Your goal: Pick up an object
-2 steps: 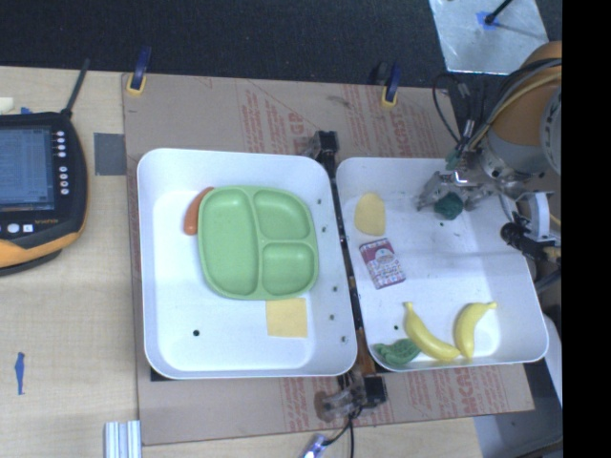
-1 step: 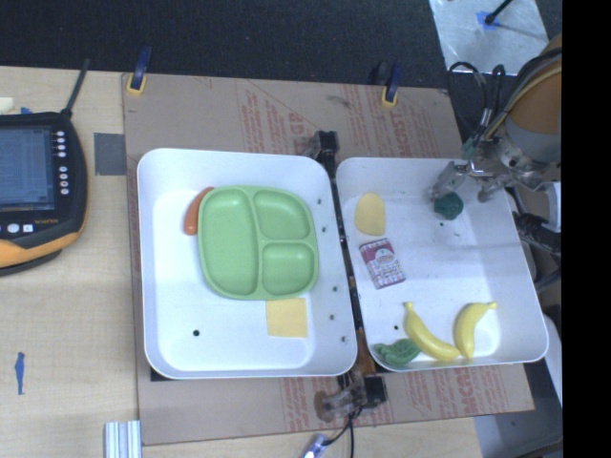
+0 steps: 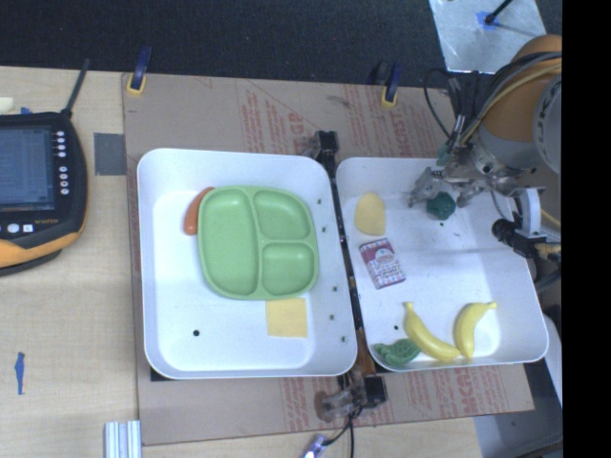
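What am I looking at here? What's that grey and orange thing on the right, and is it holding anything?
One camera looks down at a slant on a bench. The grey and orange thing is a robot arm reaching in from the right; its gripper hangs over the right bin with a small dark green object at its tip. Whether it truly holds that, I cannot tell. That bin also has a yellow lump, a small red packet, a banana, another yellow piece and a green leaf. The left bin holds a green divided plate and a yellow square.
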### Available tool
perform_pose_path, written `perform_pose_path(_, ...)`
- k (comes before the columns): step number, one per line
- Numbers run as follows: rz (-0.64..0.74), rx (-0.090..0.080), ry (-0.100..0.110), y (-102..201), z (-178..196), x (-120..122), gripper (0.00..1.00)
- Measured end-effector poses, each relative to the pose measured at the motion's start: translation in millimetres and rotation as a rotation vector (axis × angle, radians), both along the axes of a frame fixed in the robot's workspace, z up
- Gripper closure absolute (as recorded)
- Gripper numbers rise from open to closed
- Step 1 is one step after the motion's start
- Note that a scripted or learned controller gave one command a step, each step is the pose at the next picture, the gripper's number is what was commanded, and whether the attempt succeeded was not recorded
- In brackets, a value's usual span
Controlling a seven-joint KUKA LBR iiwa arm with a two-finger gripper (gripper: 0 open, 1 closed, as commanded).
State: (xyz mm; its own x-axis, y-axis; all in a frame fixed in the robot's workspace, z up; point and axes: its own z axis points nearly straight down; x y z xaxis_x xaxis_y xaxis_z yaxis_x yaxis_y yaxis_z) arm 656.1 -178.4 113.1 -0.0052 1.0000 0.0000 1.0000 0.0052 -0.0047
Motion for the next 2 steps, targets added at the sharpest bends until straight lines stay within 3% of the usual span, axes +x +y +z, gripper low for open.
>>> perform_pose_path(1, -0.002, 0.000, -0.003, -34, -21, 0, 0.00)
perform_pose_path(2, 0.000, -0.002, -0.003, -34, -10, 0, 1.00)
